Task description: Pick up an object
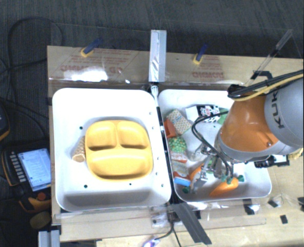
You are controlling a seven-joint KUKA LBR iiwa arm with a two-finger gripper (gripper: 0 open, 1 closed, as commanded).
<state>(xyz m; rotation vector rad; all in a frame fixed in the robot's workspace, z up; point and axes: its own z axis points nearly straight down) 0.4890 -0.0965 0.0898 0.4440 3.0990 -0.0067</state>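
The grey arm's pincer (209, 170) hangs low over the cluttered right white plastic bin (260, 188), beside a glossy orange carrot-shaped toy (225, 186). Its grip cannot be made out. A moulded yellow compartment tray (119, 149) lies in the left bin (69, 112).

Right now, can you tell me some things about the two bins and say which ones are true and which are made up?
1. A yellow tray lies in the left bin. True.
2. The arm reaches over the left bin. False: it is over the right bin.
3. An orange carrot lies in the right bin. True.
4. The right bin holds one thing. False: it holds a jumble of many things.
5. A tan cone pokes out beside the tray's left edge. True.
6. The tray is blue. False: it is yellow.
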